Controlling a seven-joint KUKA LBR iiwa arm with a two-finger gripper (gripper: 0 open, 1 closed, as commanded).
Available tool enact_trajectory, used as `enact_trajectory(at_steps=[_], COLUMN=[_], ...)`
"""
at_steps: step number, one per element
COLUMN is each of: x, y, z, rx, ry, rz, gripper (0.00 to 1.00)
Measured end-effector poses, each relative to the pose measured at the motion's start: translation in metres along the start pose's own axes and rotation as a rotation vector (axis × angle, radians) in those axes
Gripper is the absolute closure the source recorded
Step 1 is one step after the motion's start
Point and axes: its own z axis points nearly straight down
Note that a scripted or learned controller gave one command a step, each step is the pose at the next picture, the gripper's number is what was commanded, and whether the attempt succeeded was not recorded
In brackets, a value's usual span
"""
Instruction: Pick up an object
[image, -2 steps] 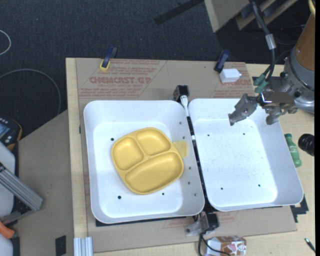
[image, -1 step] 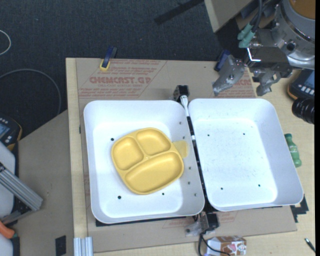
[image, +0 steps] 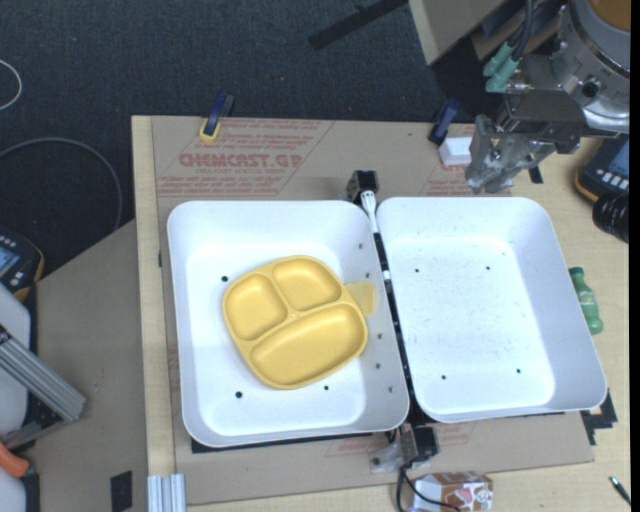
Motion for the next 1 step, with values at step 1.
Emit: enact_trajectory(at_steps=[1], x=[0.0051], y=[-0.0023], z=[0.1177], rx=[0.019], ry=[-0.003], rz=[0.003], gripper=[1.0])
